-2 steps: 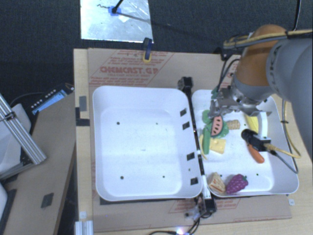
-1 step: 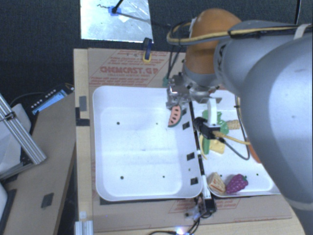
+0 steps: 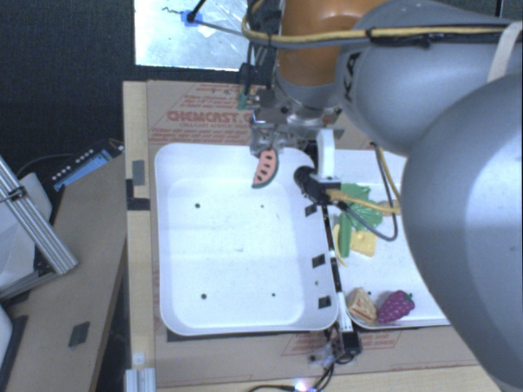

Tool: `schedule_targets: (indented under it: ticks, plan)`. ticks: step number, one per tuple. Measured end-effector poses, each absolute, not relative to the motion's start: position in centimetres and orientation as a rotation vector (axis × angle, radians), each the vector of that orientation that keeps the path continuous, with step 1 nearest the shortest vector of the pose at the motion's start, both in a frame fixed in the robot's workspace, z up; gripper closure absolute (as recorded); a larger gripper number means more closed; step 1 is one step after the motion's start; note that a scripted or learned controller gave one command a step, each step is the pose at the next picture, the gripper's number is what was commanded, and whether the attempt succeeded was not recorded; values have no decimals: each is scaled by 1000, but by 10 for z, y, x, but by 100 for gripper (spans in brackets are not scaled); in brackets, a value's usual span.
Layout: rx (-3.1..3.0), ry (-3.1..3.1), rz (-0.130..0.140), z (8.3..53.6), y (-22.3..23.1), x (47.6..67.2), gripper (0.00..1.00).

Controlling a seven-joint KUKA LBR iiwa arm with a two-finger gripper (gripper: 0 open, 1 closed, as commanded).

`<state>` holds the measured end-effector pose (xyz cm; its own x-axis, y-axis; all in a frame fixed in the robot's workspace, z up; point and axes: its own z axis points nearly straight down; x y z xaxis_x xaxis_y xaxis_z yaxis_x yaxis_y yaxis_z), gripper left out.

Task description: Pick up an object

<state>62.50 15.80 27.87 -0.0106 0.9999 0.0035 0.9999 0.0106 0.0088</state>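
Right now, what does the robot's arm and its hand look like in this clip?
The arm has bulky, smooth grey links with a glossy orange band above the wrist. A yellow cable runs along it, with dark wires looped near the band. The hand is a small metallic assembly below a grey wrist flange.

the grey arm (image 3: 441,137) reaches in from the right, its orange band (image 3: 327,6) high above the wrist; the gripper (image 3: 263,147) points downward with a watermelon-slice toy (image 3: 265,170) pinched between its fingers, hanging clear of the surface below.
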Motion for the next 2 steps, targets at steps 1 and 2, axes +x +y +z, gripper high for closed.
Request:
schedule_targets:
  ticks: [1, 2]
  plan:
    - [2212, 2230, 6, 298, 238, 605, 100]
    - [2226, 2218, -3, 301, 160, 567, 100]
